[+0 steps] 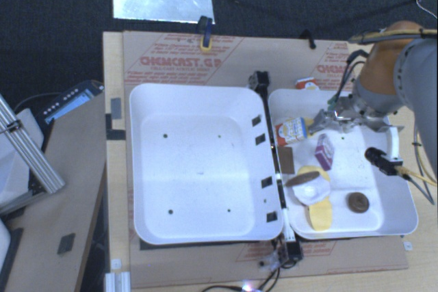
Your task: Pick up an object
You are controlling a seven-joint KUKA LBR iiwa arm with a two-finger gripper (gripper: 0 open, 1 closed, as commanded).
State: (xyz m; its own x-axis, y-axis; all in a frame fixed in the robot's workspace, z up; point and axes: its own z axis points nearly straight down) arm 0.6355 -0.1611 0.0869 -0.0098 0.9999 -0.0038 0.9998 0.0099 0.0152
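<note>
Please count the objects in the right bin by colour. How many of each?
Purple: 1, box
Yellow: 1, flat piece
Brown: 2, round disc and flat block
White: 1, round piece
Multicoloured: 1, packet
Total: 6

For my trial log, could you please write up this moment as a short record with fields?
arm: reaches in from the right over the right bin
claw: low in the right bin, beside the small packet
right bin contents: small packet, purple box, brown disc, yellow piece, white round piece, brown block
left bin: white, to the left of the right bin
grasp: cannot tell
</note>
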